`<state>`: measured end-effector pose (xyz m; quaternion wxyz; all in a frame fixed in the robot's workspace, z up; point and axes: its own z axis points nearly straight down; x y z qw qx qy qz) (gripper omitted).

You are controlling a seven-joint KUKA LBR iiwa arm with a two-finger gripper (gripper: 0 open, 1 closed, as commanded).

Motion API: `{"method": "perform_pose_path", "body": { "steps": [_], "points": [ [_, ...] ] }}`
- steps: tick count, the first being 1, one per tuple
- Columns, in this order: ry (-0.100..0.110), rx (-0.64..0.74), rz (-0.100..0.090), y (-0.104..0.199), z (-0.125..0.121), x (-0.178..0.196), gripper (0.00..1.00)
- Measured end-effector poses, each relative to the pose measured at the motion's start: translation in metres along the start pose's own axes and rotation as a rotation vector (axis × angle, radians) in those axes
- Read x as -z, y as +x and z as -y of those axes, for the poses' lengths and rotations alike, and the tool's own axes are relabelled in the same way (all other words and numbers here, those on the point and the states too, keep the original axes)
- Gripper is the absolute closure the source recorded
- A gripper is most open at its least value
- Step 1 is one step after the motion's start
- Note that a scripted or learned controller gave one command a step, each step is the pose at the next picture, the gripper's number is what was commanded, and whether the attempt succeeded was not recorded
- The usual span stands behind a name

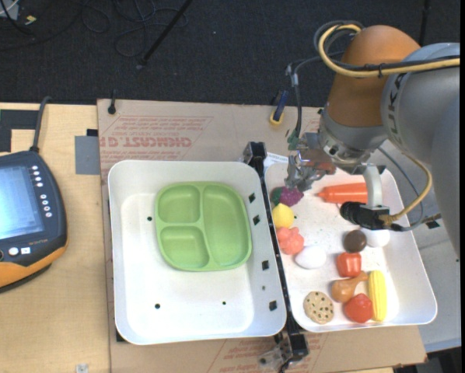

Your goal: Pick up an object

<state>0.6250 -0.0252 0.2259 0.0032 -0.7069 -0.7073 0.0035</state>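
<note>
Gripper [298,179] position, seen from the fixed overhead camera: low over the rear left part of the right bin [419,286], directly above a small purple toy [291,196]. The fingers pointed down at the toy and appeared to reach its top, but cables and the wrist housing crowded that spot, so I could not tell how far apart the fingers stood or whether the toy sat between them. The grey arm [419,99] entered from the right, its orange band [368,68] above the wrist, with a yellow hose looped over it.

Right bin contents, rear to front:
- an orange carrot [343,193] lay just right of the gripper, near the rear wall;
- a yellow piece [283,215] sat just in front of the purple toy, against the left wall;
- a pink piece [290,241] lay just in front of the yellow piece;
- a white egg shape [311,258] lay beside the pink piece, on its right;
- a dark brown round piece [354,241] sat mid-bin, with a red piece [348,264] just in front of it;
- a corn cob [378,294] lay near the front, next to a red tomato shape [358,308];
- a cookie [319,307] lay at the front left.

Left bin [131,286] contents: a green divided tray [203,227] with three compartments, lying flat toward the bin's rear right.

Both bins rested on a cardboard sheet [162,134]. A control pendant [19,216] with a lit screen lay on the bench, well apart to the left.
</note>
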Motion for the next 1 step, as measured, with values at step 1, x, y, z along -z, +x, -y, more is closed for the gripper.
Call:
{"method": "perform_pose_path", "body": {
  "steps": [1],
  "points": [
    [0.002, 0.0, 0.0, 0.0098, 0.0003, -0.013, 1.0]
  ]
}}
